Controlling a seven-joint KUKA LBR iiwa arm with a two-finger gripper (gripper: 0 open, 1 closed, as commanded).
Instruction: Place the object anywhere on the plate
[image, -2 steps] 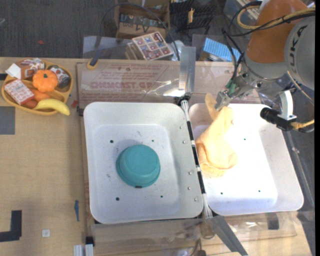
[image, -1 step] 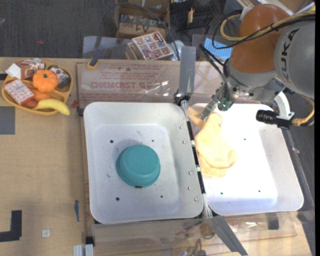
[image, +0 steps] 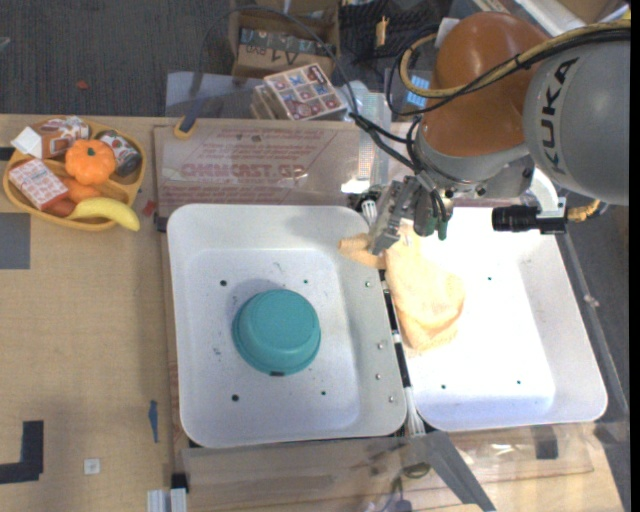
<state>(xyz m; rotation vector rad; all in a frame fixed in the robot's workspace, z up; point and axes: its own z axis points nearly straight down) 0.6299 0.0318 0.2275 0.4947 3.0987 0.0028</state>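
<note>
Just below the pincer (image: 392, 232) hangs the task's thing — a floppy, pale-yellow object (image: 425, 295) whose top corner is pinched between the fingers, which are clamped on it. It drapes down from the fingertips over the seam between the two bins, mostly above the right bin (image: 520, 380). Down and to the left of the pincer, well apart, the teal plate (image: 277, 331) sits in the left bin (image: 200, 240). Far off to the left stands a fruit bowl (image: 75, 175).
</note>
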